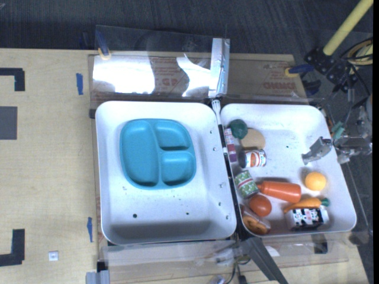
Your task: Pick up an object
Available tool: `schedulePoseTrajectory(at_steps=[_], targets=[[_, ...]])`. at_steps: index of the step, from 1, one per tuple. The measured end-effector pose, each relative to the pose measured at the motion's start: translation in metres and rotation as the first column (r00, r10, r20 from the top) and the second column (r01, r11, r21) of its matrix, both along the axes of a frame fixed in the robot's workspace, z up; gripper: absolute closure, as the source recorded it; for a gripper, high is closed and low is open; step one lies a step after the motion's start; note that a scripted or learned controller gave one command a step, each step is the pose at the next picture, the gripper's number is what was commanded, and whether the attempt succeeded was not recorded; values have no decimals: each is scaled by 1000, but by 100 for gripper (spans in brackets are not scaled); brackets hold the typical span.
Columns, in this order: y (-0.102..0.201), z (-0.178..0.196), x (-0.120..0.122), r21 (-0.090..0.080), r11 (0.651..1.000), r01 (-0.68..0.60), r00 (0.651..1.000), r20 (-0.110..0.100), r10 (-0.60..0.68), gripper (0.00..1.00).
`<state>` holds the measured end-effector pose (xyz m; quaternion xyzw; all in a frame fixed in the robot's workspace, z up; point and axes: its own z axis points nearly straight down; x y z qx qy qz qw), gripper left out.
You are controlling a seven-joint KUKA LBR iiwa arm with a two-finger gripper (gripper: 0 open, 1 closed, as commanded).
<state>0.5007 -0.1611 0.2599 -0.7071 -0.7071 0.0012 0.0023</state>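
Note:
The right bin (284,114) holds several small objects. A dark green ball (238,127) and a tan lump (253,138) lie at its left, with a red can (256,158) just below them. A green can (246,184), a long orange carrot (280,189) and a red tomato (259,205) sit lower down. An orange ball (315,181) lies at the right, above a black-and-white can (307,217). My gripper (317,149) hangs at the bin's right side, just above the orange ball, with nothing seen in it.
The left bin (112,206) bears a blue divided plate (158,152). A clear plastic sheet and a metal bracket (218,67) stand behind the bins. Cables and a yellow pole (349,19) crowd the upper right.

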Motion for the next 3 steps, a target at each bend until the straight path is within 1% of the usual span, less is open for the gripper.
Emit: schedulePoseTrajectory(at_steps=[1,2,3], targets=[[-19,-40,31,-1,992,127,992,1,-127,0],[33,-142,7,-1,978,209,978,-8,-209,0],[-13,-173,-1,1,989,150,989,5,-150,0]])
